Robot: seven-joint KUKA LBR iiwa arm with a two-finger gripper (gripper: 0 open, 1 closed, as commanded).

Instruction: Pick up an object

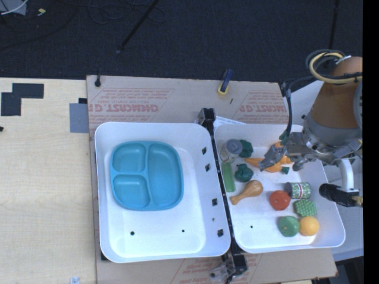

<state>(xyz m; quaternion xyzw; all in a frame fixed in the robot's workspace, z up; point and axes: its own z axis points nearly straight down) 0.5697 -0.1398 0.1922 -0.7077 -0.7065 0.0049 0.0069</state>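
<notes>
Left bin just has the blue divided plate, tons of open room there. The right bin is where it gets messy: wooden drumstick, tomato, little can, all near each other. Claw sits low over an orange piece near the bin's back wall; can't tell how it's set. I'd guess it nudges neighbours or clips that rim.

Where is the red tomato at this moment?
The red tomato lies in the right bin, between the wooden pestle on its left and the green checkered block on its right.
</notes>
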